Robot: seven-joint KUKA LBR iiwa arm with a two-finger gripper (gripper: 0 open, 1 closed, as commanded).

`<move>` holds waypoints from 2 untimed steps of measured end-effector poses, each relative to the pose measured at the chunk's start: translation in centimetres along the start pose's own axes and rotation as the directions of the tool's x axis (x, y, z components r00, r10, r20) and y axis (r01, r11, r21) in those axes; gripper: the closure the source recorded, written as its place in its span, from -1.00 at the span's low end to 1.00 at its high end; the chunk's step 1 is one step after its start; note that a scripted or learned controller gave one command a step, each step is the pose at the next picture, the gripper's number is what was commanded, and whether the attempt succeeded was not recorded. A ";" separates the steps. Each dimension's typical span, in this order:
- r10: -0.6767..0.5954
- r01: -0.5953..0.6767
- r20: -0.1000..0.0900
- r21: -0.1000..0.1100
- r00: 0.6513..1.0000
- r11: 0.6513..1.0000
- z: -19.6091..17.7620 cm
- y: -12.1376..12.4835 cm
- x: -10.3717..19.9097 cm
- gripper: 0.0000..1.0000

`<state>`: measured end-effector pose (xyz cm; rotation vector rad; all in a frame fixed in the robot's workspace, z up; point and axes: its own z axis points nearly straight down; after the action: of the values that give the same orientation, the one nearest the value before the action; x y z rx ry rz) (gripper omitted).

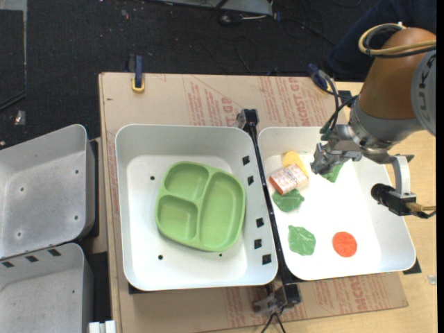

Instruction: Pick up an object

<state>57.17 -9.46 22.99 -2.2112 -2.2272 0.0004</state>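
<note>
Green leaf piece (333, 173), the object nearest my gripper (325, 164), lies in the right bin (388, 252) near its far side, partly hidden under my wrist. Whether my jaws are apart or together I cannot tell; the wrist body covers them from this angle, and nothing can be seen held between them.

Handling judgement: it looks thin, flat, light and likely soft or flexible. A pinch from straight above may slide off the bin floor. Best hold is probably across a raised or curled edge.

Other candidates in the same bin:
- red-and-white packet (288, 180), touching the yellow piece (293, 160), bulkier, easier to span across its short sides
- two flat green leaves (288, 200) and (302, 240)
- flat orange disc (345, 243), low profile, slip risk

Left bin (135, 255) holds a green divided tray (201, 205).
</note>
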 end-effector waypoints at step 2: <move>-0.001 0.001 0.000 -0.002 1.000 1.000 -1.2 -2.1 9.7 1.00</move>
<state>54.96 0.19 24.27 -2.2109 -2.2292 -0.0022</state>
